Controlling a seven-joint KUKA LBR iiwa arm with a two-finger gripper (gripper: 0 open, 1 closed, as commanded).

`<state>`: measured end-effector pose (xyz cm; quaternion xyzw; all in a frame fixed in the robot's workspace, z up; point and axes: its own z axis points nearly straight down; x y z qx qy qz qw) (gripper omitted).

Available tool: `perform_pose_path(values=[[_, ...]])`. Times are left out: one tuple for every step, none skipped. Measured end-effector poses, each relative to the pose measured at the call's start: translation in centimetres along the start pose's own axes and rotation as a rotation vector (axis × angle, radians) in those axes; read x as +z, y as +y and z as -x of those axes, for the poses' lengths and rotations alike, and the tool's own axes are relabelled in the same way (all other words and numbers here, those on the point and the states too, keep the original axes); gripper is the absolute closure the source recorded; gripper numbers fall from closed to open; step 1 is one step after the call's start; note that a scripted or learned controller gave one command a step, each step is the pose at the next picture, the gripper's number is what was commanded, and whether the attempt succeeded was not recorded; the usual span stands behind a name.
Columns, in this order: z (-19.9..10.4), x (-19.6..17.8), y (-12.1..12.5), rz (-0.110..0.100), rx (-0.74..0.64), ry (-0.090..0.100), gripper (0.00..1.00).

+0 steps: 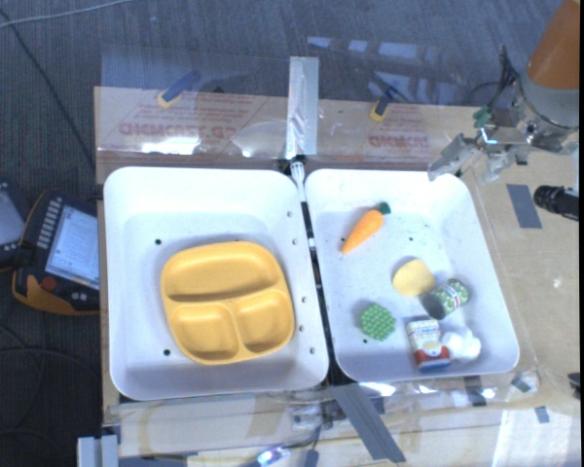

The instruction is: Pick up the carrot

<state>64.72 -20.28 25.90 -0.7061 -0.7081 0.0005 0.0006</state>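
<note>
Nearest us, at the front edge, we list the left bin (127,290), the largest item, touching the right bin (487,251) along their shared middle rim.

Inside the left bin we record a yellow divided plate (229,300), three compartments, lying flat.

At the top right we note the arm (557,47), grey with an orange band, above the bench outside the right bin's far corner. Its gripper (467,159) sits just beyond that corner; we see nothing between its fingers, which look spread apart.

In the right bin we count, in falling size:
- the carrot (363,228), orange with a green tip, lying slantwise in the far left part, well apart from the gripper;
- a small carton (426,342) near the front, touching a white bottle (463,344);
- a yellow lemon (413,277);
- a small can (448,298) just beside the lemon;
- a green round piece (377,320).
</note>
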Motion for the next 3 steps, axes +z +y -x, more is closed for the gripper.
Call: perform_pose_path(values=[[-6.9,16.6,-1.4,0.000,0.085,-0.002,0.00],[-7.0,15.6,-1.4,-0.001,0.084,0.000,1.00],[-13.1,7.6,-3.4,-0.002,0.386,-0.001,1.00]])
